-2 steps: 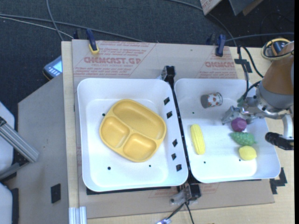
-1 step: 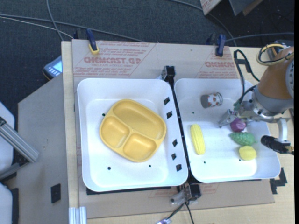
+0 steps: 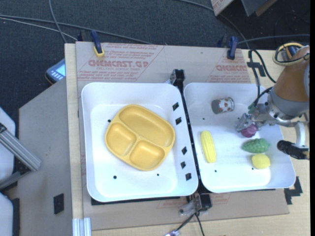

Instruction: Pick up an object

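The right bin (image 3: pixel 231 181) holds several small items. A grey can (image 3: pixel 222 105) lies near its far side and a yellow corn cob (image 3: pixel 208 146) lies at its left. A magenta object (image 3: pixel 250 130), a green bumpy item (image 3: pixel 256 145) and a yellow lemon (image 3: pixel 261 161) sit in a column at the right. My gripper (image 3: pixel 248 120) hangs low over the right part of this bin, directly above and touching or nearly touching the magenta object. Its tip is partly hidden by the wrist.
The left bin (image 3: pixel 98 176) carries a yellow divided plate (image 3: pixel 140 136). Black clips (image 3: pixel 179 132) line the seam between the bins. The arm's orange band (image 3: pixel 291 82) rises over the right bin's far right corner, with cables (image 3: pixel 256 68) beside it.
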Controlling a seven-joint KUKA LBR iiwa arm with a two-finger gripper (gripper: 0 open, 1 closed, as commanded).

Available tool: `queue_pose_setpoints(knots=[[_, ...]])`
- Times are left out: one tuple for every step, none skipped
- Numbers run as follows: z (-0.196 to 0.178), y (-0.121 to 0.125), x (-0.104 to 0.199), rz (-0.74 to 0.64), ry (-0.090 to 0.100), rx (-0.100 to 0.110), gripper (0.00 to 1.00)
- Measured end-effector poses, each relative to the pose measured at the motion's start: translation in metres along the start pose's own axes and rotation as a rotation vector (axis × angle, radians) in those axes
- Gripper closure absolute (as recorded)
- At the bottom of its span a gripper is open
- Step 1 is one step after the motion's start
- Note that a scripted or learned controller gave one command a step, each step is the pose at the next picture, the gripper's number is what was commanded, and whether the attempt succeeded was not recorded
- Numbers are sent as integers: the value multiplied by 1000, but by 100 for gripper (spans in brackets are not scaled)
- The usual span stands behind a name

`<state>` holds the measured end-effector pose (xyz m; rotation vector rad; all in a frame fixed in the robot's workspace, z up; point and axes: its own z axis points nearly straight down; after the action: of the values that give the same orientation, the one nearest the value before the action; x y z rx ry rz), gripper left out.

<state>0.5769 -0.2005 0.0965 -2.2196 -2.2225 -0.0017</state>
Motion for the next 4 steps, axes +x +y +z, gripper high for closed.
queue_pose_setpoints(knots=[[-64,5,-5,0,-4,-7,100],[-112,7,-5,0,-4,-6,100],[-121,17,58,-6,1,-3,100],[-127,19,121,-6,3,1,100]])
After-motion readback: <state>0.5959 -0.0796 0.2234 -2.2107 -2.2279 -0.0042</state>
